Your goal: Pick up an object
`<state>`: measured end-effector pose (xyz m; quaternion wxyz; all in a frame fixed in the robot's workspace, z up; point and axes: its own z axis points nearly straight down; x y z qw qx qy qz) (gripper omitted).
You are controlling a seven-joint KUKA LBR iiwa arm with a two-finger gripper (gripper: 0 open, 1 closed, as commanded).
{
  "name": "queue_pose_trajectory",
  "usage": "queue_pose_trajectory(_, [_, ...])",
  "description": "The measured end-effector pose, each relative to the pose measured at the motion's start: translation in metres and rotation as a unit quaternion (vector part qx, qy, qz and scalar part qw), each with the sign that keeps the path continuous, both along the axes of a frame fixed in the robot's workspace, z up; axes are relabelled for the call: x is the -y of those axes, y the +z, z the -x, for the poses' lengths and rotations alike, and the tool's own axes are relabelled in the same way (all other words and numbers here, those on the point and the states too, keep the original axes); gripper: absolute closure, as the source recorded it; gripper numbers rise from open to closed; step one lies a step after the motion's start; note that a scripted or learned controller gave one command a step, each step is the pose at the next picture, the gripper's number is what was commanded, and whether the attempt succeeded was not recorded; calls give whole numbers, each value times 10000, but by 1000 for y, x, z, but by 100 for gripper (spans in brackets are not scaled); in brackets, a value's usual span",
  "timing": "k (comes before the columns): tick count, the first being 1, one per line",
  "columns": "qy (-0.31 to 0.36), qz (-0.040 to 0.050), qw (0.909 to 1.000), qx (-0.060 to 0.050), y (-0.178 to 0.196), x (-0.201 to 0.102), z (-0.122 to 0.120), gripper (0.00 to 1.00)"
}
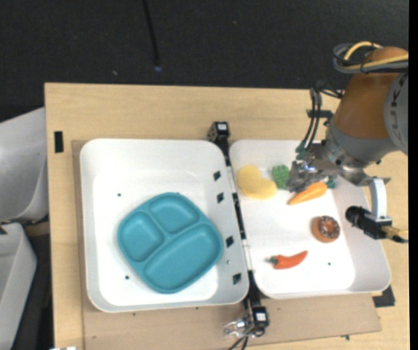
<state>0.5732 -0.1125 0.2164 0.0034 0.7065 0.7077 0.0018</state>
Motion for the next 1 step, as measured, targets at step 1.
queue_pose_trajectory(1, [7,-3,10000,-8,37,1,-1,100])
